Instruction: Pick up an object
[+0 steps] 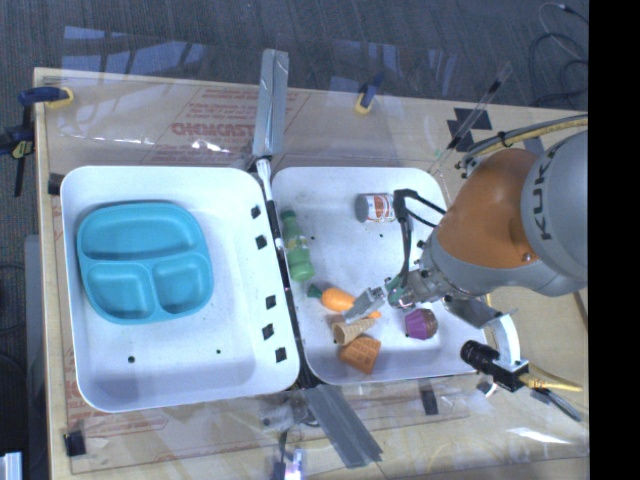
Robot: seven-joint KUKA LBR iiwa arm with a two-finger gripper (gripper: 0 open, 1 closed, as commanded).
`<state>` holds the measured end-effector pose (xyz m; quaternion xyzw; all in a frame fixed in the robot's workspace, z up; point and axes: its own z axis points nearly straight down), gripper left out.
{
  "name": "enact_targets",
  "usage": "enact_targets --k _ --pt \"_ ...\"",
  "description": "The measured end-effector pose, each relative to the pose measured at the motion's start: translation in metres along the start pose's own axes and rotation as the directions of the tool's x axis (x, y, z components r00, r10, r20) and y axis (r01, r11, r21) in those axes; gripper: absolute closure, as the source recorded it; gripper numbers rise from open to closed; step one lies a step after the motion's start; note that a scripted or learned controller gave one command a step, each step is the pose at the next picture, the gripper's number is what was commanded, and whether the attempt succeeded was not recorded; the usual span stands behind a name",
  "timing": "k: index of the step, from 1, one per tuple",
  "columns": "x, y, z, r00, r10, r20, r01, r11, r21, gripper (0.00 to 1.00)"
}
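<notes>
The gripper [372, 301] hangs low in the right bin [330, 193], and I cannot tell whether it is open, closed or gripping anything. Nearest is the carrot [338, 298], just to its left, lying with its long axis across the bin. An ice-cream cone [352, 326] lies just below, a purple toy [420, 323] to the right. The can [376, 207] and green bottle [297, 251] sit farther off.
</notes>
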<state>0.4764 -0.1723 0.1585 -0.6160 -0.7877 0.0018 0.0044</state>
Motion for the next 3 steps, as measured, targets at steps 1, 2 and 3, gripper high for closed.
enact_targets --k 1,2,3 --pt "-0.017 0.048 0.07 1.0 -0.015 0.003 0.015 1.0 -0.003 0.0" --pt "-0.017 0.048 0.063 1.0 -0.021 0.001 0.021 1.0 0.003 1.0" --pt "-0.006 0.063 -0.09 0.982 -0.189 0.005 0.189 0.982 -0.004 1.0"
